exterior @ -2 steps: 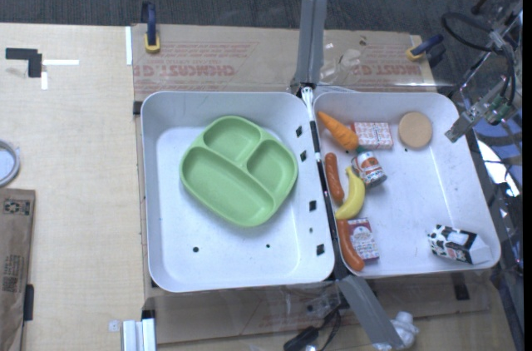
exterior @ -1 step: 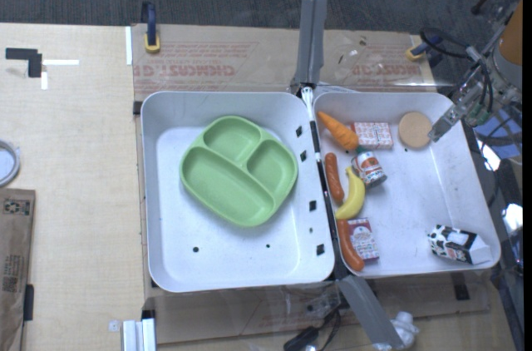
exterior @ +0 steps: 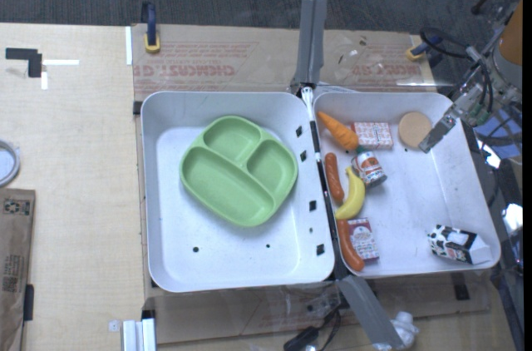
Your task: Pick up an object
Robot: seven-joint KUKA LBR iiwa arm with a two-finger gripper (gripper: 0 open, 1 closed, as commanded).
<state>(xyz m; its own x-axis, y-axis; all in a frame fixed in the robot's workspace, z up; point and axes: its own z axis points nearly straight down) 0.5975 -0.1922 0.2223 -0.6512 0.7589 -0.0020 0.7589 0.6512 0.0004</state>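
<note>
The right bin [exterior: 465,183] holds several toy foods. An orange carrot [exterior: 337,130] and a red-and-white box [exterior: 372,134] lie at its far left, and a round tan disc [exterior: 411,128] lies beside them. A small can [exterior: 369,170], a red sausage [exterior: 334,177] and a yellow banana [exterior: 354,195] sit lower down. Near the front are a second small box [exterior: 363,241] and another sausage [exterior: 350,252]. A black-and-white carton [exterior: 453,244] lies at the front right. My gripper [exterior: 432,140] hangs low over the bin's far right, just right of the tan disc, and I see nothing held in it.
A green divided plate [exterior: 239,169] lies in the left bin [exterior: 166,200]. A grey divider post [exterior: 312,42] stands behind the bins. Cables and clamps crowd the far right edge. A tape roll [exterior: 5,164] sits on the bench at the left.
</note>
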